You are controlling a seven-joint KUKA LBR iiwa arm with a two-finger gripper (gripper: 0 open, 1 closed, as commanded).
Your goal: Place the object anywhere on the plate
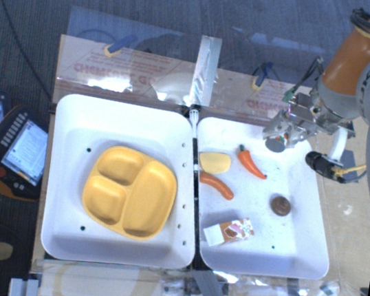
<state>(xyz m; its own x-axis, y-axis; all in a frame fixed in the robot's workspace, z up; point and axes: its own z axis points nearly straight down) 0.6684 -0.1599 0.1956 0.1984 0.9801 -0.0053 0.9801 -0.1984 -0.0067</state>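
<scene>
The grey arm (366,61) reaches in above the right bin (313,220). Its gripper (278,139) hangs over that bin's far right corner, holding nothing.

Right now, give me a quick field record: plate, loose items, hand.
plate: yellow divided plate in left bin, nothing on it
right bin items: orange carrot, pale yellow piece, orange sausage, brown round piece, small packet
hand: over right bin's far edge, near carrot
</scene>
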